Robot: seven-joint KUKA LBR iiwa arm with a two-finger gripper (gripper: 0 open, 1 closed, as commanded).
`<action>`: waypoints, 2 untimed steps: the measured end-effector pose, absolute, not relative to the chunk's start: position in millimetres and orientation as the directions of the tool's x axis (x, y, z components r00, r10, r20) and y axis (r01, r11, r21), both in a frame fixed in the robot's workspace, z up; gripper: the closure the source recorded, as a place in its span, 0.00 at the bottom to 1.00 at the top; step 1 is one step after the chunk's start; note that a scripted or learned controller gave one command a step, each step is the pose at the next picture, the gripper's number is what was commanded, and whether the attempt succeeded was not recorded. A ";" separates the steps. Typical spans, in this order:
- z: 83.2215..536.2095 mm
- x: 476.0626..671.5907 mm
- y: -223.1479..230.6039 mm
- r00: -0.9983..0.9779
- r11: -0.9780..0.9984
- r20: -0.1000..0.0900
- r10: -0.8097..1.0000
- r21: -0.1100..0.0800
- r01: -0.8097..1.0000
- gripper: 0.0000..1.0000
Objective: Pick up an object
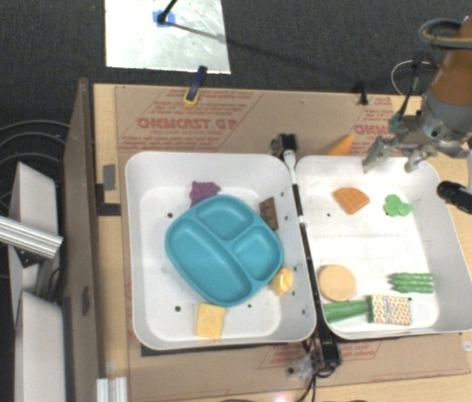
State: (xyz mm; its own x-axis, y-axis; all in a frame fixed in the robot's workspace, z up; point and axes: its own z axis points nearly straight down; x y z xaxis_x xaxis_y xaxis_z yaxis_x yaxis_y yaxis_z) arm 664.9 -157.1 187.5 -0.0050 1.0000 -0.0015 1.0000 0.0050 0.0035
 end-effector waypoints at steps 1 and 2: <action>99.3 654.6 -150.2 -0.004 0.004 0.000 1.000 0.007 1.000 0.00; 83.7 633.0 -106.6 -0.007 0.007 0.002 1.000 -0.001 1.000 0.00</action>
